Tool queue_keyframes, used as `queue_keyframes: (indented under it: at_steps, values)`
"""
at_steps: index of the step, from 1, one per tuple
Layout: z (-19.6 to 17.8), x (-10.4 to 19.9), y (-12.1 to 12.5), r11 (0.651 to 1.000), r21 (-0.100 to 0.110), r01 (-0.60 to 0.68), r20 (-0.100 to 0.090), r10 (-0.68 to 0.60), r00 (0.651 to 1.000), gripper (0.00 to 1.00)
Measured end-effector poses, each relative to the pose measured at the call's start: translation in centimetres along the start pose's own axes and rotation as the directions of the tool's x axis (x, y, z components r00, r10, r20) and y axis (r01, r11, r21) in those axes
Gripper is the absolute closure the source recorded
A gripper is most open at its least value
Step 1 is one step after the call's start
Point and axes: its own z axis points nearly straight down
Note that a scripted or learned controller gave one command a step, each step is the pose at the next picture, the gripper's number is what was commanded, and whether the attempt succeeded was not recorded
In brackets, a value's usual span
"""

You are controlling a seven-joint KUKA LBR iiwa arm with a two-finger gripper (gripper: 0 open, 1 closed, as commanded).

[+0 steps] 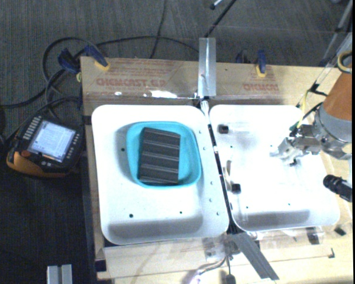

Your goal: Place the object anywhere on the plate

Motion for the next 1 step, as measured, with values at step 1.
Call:
queue_keyframes:
  at_steps: [1]
  values:
    - [-0.01, -0.01, 0.0, 1.0, 0.0, 0.0, 0.0, 0.0, 1.0, 0.0]
